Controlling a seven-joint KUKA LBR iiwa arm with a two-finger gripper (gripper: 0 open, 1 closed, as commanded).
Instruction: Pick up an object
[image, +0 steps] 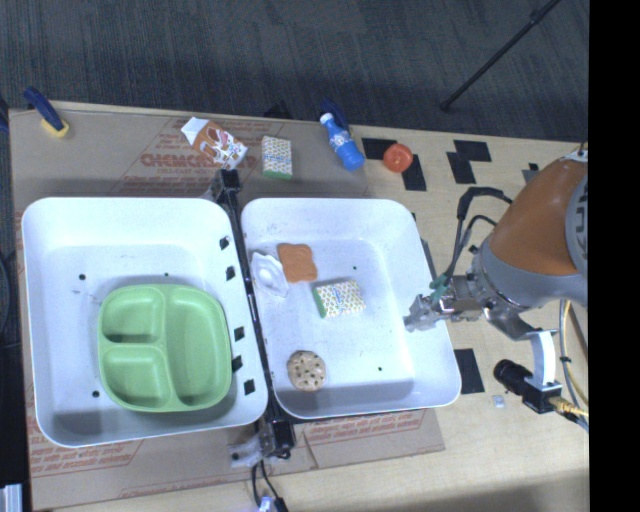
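Note:
In the right bin (400, 225) lie an orange-brown slab (297, 262), a crumpled white piece (268, 272), a patterned green-edged block (339, 298) and a chocolate-chip cookie (306, 370). My gripper (424, 312) hovers over the right rim of this bin, well to the right of the block. The grey arm with its orange band (540, 235) fills the right side behind it. I see nothing held at the gripper.
The left bin (60, 230) holds a green divided plate (165, 346). Behind the bins on the bench lie a snack wrapper (213, 143), a small green box (277, 157), a blue bottle (343, 142), an orange cap (398, 156) and a blue-yellow clamp (46, 112).

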